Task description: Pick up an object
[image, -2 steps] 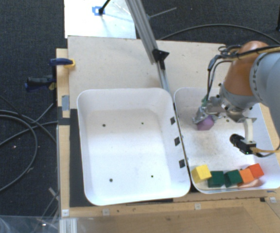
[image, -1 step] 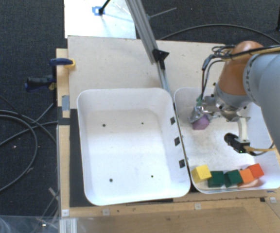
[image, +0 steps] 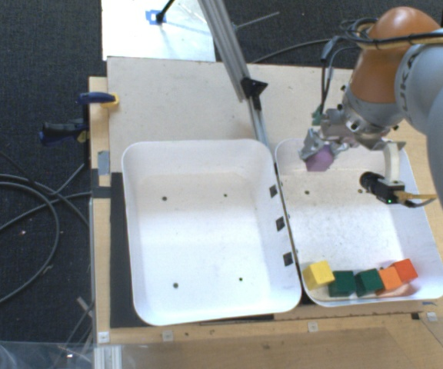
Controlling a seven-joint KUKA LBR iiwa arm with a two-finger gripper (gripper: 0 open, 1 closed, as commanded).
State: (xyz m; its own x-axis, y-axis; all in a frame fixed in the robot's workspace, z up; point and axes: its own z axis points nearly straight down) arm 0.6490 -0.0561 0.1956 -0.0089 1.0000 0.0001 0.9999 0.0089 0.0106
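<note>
Look at the gripper (image: 319, 151) over the far end of the right bin (image: 429, 241): you'll see its fingers pinching a purple block (image: 319, 158), lifted above the bin floor. Along the near wall of that same bin you have a row of blocks (touching or nearly so): yellow block (image: 318, 274), two green blocks (image: 355, 282), orange block (image: 391, 277) and red block (image: 405, 269). The left bin (image: 141, 206) lies beside it.

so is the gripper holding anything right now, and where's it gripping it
Yes. The gripper holds a small purple block above the right bin, its fingers clamped on the block's upper part, the lower part hanging free.
</note>
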